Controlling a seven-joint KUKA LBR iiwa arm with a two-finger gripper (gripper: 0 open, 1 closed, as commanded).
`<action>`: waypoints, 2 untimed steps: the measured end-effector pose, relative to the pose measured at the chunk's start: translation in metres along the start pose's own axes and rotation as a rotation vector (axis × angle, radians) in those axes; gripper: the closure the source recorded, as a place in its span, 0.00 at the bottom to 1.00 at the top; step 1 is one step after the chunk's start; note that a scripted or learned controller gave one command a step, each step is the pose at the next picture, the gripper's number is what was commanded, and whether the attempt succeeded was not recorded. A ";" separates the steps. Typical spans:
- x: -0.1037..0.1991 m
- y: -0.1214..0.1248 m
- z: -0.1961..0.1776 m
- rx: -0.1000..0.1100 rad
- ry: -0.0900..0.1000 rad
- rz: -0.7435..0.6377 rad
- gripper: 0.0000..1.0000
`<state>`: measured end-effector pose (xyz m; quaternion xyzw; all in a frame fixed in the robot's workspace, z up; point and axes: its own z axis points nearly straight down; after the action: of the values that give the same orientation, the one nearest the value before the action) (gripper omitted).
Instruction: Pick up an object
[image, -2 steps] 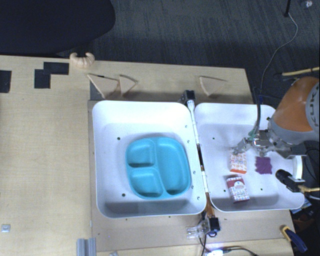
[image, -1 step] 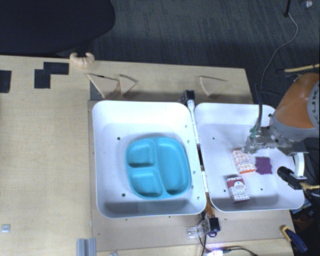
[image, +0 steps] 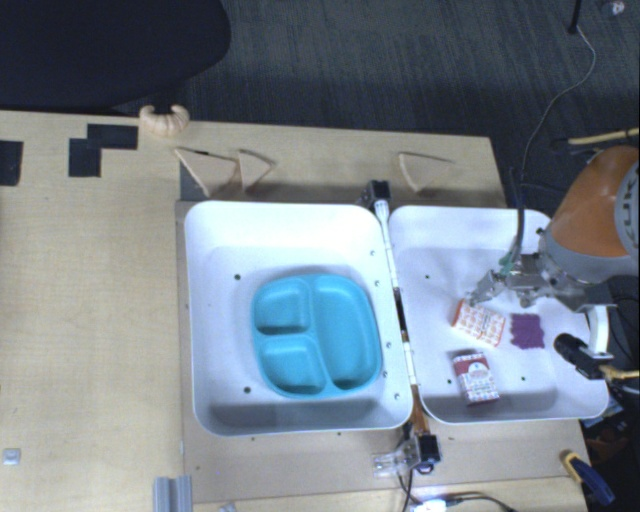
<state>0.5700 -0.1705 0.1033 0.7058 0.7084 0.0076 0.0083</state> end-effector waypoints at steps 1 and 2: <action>0.022 -0.078 0.011 0.004 -0.002 0.003 0.00; 0.020 -0.075 -0.001 -0.004 -0.007 0.004 1.00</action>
<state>0.4951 -0.1510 0.1029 0.7073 0.7067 0.0066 0.0124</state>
